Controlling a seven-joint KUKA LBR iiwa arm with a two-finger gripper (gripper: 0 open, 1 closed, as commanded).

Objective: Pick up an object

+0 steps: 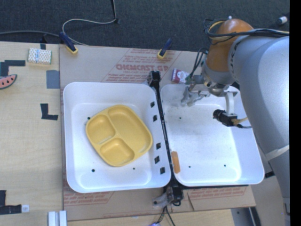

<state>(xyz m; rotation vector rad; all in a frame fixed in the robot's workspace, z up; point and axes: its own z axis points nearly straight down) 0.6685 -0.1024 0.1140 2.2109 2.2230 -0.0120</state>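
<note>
Arm: grey body (268, 93) with orange band, large at right, closest to the camera.
Jaws (190, 99): low over the back left corner of the right bin (244, 171); cannot tell how far apart they stand, and nothing is seen between them.
Writing: red "CHEMCAST" print on the cardboard sheet (136, 67) under the bins; the rest is unreadable.
Left bin (77, 168): one yellow divided tray (118, 134), three compartments.
Right bin: small orange piece (175, 162) against the left wall, near the front.
Table (28, 140): small red-and-white packet (178, 76) behind the right bin.
</note>
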